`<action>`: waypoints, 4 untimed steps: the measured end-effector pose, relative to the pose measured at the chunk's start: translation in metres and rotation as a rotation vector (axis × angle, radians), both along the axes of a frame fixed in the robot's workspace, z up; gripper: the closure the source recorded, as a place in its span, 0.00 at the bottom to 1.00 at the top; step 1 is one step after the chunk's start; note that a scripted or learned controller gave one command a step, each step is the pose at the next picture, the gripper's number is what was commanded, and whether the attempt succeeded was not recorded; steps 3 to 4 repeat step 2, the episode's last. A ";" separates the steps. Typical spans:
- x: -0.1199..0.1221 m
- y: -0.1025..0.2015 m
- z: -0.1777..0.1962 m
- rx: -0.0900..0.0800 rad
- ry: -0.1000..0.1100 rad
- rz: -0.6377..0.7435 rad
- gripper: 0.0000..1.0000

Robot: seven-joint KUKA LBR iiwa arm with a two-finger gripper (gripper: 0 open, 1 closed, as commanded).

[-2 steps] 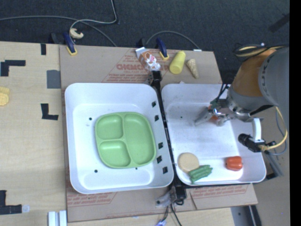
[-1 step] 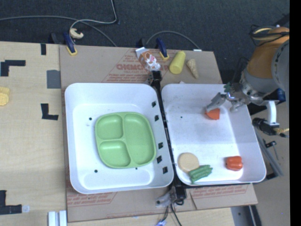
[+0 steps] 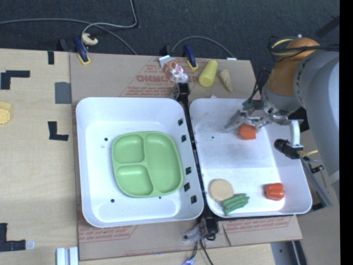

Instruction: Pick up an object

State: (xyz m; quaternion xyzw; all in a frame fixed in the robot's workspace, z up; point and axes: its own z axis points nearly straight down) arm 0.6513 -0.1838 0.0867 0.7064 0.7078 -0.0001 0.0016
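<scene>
My gripper (image 3: 246, 125) hangs over the upper part of the right bin (image 3: 287, 164), open, its fingers (image 3: 230, 125) splayed. A small orange-red block (image 3: 247, 132) lies on the bin floor right under the fingertips, touching or nearly touching them; it does not look lifted. Near the same bin's front edge lie a tan round disc (image 3: 221, 189), a green pod (image 3: 235, 202) and a red-orange toy vegetable (image 3: 274, 191).
The left bin (image 3: 94, 126) holds a green divided plate (image 3: 146, 163). Behind the bins, on the cardboard, lie a yellow cylinder (image 3: 208, 73), a tan cone (image 3: 226, 80) and a small carton (image 3: 174, 69). The arm (image 3: 309, 76) fills the right side.
</scene>
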 end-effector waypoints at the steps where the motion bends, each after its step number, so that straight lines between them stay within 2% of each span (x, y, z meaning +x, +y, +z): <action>1: 0.000 0.000 0.010 -0.003 -0.002 0.001 1.00; 2: 0.018 0.078 0.068 0.003 0.001 0.001 1.00; 4: 0.018 0.078 0.068 0.003 0.001 0.001 1.00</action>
